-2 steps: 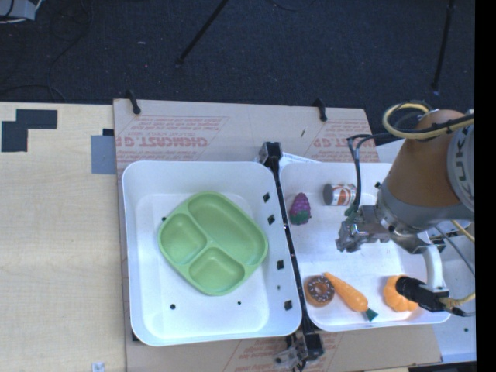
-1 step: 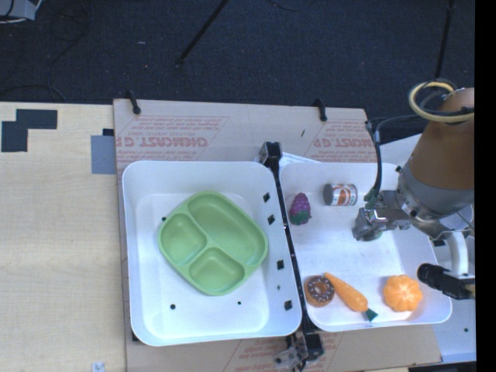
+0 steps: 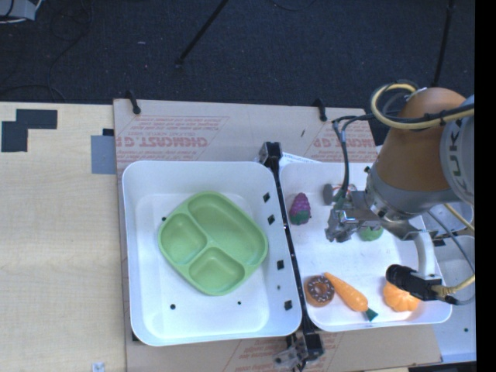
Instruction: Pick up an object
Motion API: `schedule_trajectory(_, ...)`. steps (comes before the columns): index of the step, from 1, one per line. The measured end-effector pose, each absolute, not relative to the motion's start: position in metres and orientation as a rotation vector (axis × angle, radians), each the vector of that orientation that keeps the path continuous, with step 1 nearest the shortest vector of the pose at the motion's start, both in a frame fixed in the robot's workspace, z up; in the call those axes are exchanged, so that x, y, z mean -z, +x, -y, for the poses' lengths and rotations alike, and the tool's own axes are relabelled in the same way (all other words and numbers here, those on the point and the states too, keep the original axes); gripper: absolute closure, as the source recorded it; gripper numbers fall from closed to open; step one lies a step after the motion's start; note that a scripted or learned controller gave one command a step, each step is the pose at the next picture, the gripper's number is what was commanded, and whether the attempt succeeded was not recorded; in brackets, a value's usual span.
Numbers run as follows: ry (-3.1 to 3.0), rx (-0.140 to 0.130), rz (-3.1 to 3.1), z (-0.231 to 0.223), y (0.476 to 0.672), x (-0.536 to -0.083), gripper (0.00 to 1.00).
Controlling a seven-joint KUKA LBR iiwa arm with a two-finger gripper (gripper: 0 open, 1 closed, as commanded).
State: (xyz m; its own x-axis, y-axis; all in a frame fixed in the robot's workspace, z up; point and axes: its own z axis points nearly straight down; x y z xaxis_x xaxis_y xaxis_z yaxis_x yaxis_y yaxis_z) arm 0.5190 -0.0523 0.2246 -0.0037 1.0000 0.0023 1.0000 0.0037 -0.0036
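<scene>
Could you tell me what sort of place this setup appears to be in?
Probably a robotics lab's grasping bench: a grey arm with an orange band reaches over two shallow white bins holding toy food, such as a plastic orange carrot and a green divided plate. Cables trail on the dark floor behind.

Green object (image 3: 372,232) mostly hidden under the arm (image 3: 415,161), orange object (image 3: 398,297) partly covered by a black part, right bin (image 3: 310,184) far side hidden by the arm, gripper (image 3: 338,227) state unclear
</scene>
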Motion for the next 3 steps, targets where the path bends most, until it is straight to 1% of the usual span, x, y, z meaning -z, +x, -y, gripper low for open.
schedule_trajectory(1,-2.214,-0.002,2.224,-0.001,0.535,-0.214,1.0)
schedule_trajectory(2,-2.215,-0.001,2.223,-0.043,0.548,-0.221,1.0)
schedule_trajectory(3,-2.215,-0.001,2.224,-0.095,0.571,-0.225,1.0)
